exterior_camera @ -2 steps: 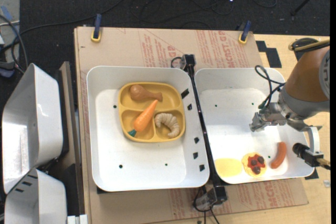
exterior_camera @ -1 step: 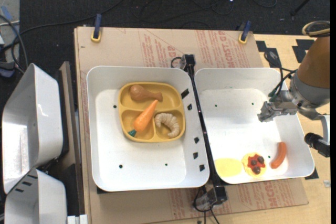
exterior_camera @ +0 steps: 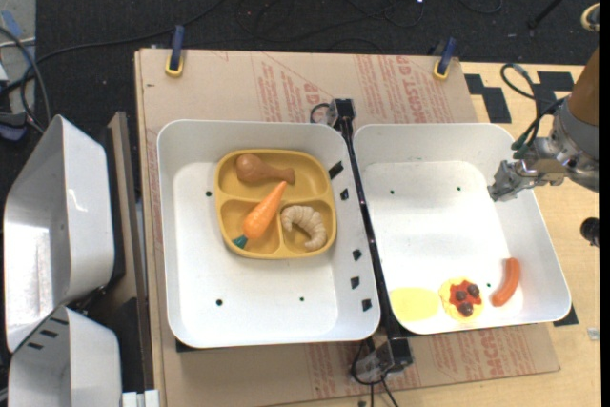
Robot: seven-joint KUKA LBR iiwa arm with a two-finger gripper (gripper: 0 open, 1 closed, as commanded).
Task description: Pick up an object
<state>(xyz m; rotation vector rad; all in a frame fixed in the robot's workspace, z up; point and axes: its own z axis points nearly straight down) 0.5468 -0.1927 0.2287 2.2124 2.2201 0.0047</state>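
Note:
My gripper [exterior_camera: 505,181] hangs over the right bin's [exterior_camera: 434,205] far right side, with the arm coming in from the right edge. Near that bin's front edge lie a flat yellow piece [exterior_camera: 414,302], a small yellow round with red and dark berries [exterior_camera: 463,296] and an orange sausage [exterior_camera: 506,282]. In the left bin [exterior_camera: 191,234] a yellow divided plate [exterior_camera: 227,224] carries a brown drumstick [exterior_camera: 261,170], an orange carrot [exterior_camera: 265,211] and a pale shrimp [exterior_camera: 307,224]. Nothing shows between the gripper's tips.
The two bins stand side by side on a cardboard sheet [exterior_camera: 276,81] held by clamps [exterior_camera: 175,52] at the back. Spare white bins [exterior_camera: 57,214] lean at the far left. Cables lie on the dark floor behind.

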